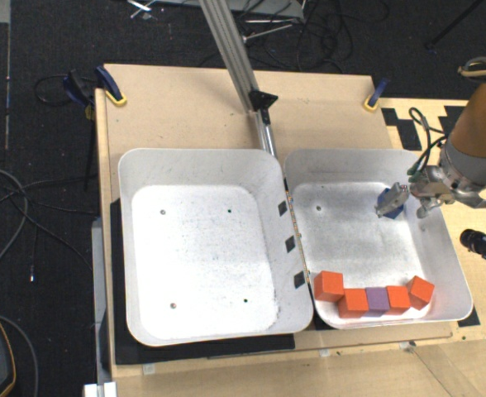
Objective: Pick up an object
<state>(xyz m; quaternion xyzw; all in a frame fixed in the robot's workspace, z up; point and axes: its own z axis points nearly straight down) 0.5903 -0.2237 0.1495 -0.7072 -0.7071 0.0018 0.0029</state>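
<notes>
Gripper (404, 199) at right of frame, over upper part of right bin (342, 172), fingers clamped on blue block (389, 204). Orange blocks (354, 300) w/ purple block (377, 298) along bin's lower edge.

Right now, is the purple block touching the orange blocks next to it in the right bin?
Touching. The camera view shows the purple block packed in a row along the near edge of the right bin, with orange blocks pressed against both its sides and no gap between them.
</notes>
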